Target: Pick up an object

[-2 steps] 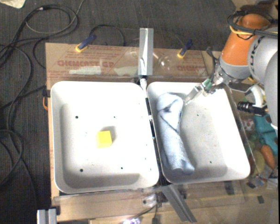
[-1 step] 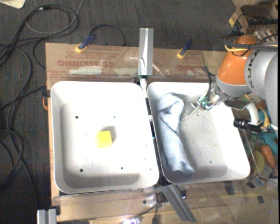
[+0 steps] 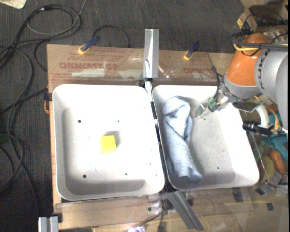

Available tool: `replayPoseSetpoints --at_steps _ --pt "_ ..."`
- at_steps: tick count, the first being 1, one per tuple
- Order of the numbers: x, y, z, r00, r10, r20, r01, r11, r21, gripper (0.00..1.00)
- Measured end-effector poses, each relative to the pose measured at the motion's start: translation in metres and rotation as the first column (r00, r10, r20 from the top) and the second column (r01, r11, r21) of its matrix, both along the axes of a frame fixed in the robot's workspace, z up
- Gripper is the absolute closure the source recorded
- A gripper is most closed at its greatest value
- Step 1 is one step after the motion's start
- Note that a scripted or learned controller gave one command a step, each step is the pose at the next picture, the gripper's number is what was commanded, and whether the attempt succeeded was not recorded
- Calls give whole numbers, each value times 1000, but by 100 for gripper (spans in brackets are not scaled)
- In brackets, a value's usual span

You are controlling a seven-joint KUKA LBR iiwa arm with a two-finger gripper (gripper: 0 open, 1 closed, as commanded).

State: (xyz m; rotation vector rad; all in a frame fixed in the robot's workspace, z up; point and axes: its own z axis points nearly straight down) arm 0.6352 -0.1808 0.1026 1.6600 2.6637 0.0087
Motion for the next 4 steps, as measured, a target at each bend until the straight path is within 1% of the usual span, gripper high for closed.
replayPoseSetpoints --at_steps 1,2,3,4 --pt "34 55 71 1000 26 -3 -26 1000 -3 100" --pt "34 55 70 1000 26 -4 -26 1000 -3 0" --pt "-3 77 -8 984 178 -2 -178 984 -3 0" --pt "-3 80 1 984 178 -1 -178 984 3 100"
